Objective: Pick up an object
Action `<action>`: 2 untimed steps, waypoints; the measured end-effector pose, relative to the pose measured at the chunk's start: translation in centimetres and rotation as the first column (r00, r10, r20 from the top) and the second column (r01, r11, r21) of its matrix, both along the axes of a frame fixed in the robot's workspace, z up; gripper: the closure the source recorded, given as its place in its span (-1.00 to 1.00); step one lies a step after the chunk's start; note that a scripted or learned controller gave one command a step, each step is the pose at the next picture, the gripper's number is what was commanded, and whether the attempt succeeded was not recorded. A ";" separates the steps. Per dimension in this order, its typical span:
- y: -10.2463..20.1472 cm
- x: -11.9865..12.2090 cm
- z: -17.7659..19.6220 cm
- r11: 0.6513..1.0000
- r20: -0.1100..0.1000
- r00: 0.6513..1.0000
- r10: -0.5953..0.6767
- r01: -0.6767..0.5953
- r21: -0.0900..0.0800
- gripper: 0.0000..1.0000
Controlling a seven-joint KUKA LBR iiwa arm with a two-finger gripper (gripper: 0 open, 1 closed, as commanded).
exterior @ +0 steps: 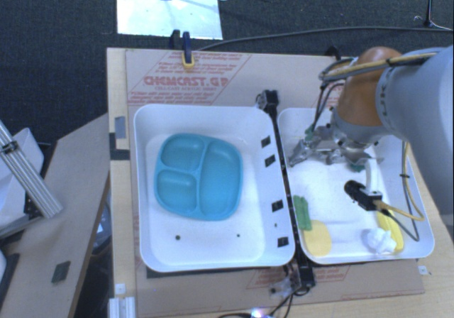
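Now the tool [323,152] hangs low over the far part of the right bin [333,189], near the wall that it shares with the left bin [152,132]. From this slant I cannot tell if the tool is wide or narrow, so I do not count anything as grasped yet.

The things to choose from lie in the near part of the same bin, well apart from the tool. A green piece [302,211] lies against the middle wall, with a round yellow piece [318,238] just beside it. In the near right corner a long yellow thing [390,230] touches a white crumpled thing [376,240] — perhaps paper, the view is too poor to say. The blue plate [198,176] in the left bin looks to me too flat and wide for a sure grasp.

To do this step well, I would choose one thing only — the round yellow piece seems the freest. I would centre the tool above it, go down straight, and keep clear of the wall.
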State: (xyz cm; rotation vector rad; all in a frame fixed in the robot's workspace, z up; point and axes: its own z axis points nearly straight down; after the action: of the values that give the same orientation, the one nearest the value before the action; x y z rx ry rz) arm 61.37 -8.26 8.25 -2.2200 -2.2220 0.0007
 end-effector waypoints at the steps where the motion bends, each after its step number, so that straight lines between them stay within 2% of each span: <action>1: 0.0 0.1 1.3 1.000 0.004 1.000 0.000 0.000 -0.001 1.00; 2: -0.3 0.4 5.7 1.000 0.006 1.000 0.001 -0.001 -0.001 1.00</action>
State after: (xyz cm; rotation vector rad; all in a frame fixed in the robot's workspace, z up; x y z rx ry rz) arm 61.81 -8.51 13.92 -2.2220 -2.2267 -0.0055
